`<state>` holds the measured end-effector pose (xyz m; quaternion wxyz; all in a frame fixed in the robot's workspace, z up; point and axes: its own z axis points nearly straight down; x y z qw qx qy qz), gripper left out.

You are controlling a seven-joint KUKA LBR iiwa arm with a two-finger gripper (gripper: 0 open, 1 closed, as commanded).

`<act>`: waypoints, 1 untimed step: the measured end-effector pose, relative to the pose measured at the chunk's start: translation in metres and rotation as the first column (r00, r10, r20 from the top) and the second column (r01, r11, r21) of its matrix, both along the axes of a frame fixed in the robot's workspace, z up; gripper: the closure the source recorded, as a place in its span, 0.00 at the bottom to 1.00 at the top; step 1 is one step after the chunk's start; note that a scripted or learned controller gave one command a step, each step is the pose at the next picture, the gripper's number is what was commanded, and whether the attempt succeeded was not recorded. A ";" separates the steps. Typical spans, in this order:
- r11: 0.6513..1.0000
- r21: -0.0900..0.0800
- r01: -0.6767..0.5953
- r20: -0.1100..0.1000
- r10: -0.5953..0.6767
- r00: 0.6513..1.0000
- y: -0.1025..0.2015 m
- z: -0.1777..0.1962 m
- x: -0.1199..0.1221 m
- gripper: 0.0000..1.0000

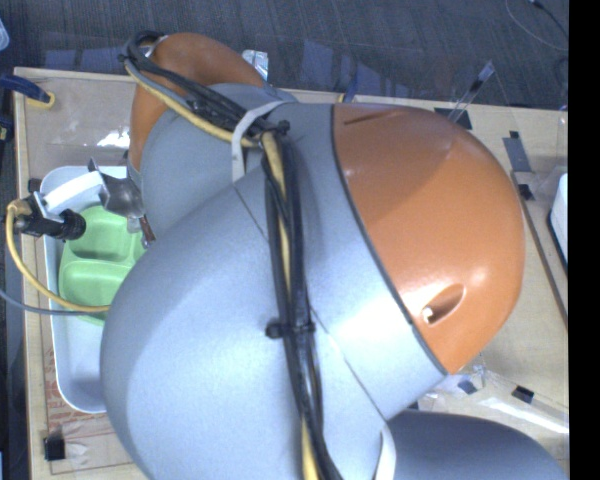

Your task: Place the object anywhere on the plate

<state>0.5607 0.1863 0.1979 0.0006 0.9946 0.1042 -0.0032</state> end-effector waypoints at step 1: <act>1.000 -0.001 -0.024 -0.001 0.024 1.000 0.017 -0.036 -0.085 0.00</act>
